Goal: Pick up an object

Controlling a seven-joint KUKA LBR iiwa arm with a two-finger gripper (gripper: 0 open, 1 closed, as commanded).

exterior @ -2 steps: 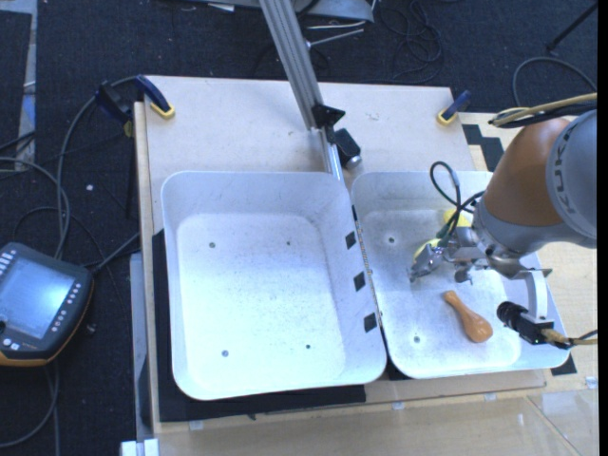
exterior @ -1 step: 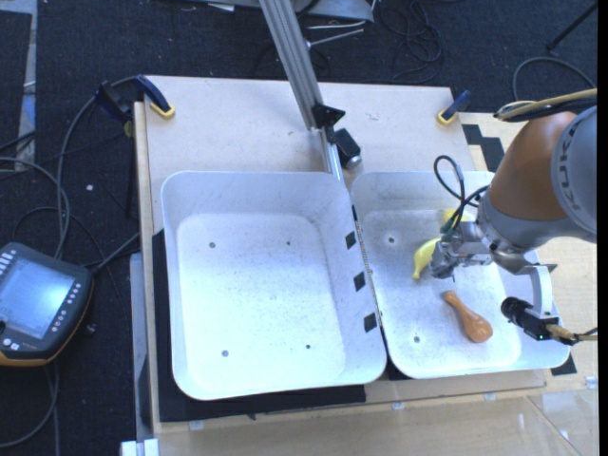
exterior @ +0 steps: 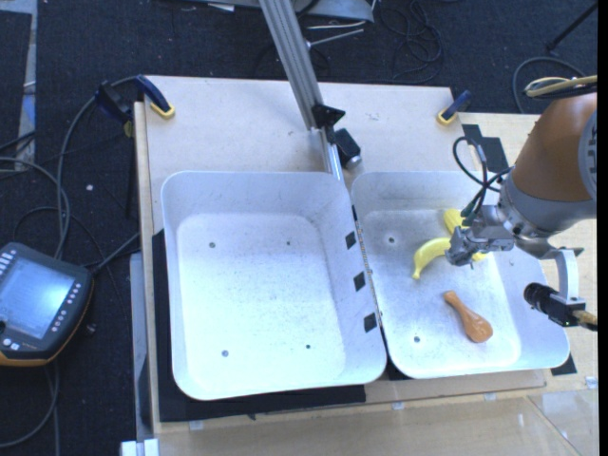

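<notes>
A yellow banana [exterior: 430,254] lies in the right bin [exterior: 399,350], curving down to the left. A second yellow piece [exterior: 452,220] sits just above it, partly hidden by the arm. My gripper [exterior: 463,252] is low over the banana's right end, touching or nearly touching it. An orange-brown wooden spoon-like object [exterior: 468,317] lies lower in the same bin, below the gripper and apart from it.
The left bin [exterior: 256,350] stands beside the right one, sharing a raised middle edge with black clips. A slanted aluminium bar [exterior: 294,55] rises behind the bins. Yellow clamps mark the bench's back corners, and a pendant lies on the floor at far left.
</notes>
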